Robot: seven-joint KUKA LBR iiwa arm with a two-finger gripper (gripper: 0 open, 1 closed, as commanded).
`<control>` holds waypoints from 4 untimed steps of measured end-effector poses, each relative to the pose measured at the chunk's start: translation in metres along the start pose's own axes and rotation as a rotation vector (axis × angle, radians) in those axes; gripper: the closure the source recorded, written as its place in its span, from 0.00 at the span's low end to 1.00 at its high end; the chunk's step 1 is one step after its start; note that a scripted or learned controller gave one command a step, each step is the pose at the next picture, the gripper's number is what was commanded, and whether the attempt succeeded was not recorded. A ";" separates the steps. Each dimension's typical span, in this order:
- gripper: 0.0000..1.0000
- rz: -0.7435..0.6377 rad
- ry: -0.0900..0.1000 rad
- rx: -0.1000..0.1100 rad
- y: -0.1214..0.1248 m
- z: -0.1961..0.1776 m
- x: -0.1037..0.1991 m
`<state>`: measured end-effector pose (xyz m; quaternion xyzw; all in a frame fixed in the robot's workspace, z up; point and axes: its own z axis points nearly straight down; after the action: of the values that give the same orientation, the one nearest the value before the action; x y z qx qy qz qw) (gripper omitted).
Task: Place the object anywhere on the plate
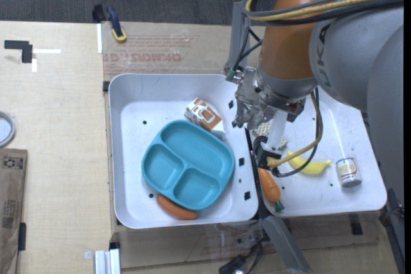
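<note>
A blue three-compartment plate (pixel 187 165) lies in the left bin (pixel 122 138). At its far edge a small white-and-orange carton (pixel 203 115) leans, and an orange sausage (pixel 176 207) lies against its near edge. My gripper (pixel 258 127) hangs under the orange wrist, above the divider between the two bins, just right of the carton. A carrot (pixel 270 185) with a green tip lies below it in the right bin, near the front left corner. The wrist hides what lies right under the gripper.
The right bin (pixel 359 199) also holds a yellow banana (pixel 309 167) and a small can (pixel 347 172) on its side. A yellow-and-blue clamp (pixel 114 24) sits on the bench behind the left bin. My arm covers the right bin's far part.
</note>
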<state>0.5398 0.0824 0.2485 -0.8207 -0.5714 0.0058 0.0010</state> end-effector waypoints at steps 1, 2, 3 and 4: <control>0.00 0.000 0.000 0.000 0.000 0.000 0.000; 1.00 0.002 -0.004 0.004 0.001 -0.007 -0.001; 1.00 -0.073 0.003 -0.004 -0.073 -0.007 0.040; 0.00 -0.073 0.003 -0.004 -0.073 -0.007 0.040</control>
<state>0.4856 0.1452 0.2561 -0.7994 -0.6008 0.0035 0.0005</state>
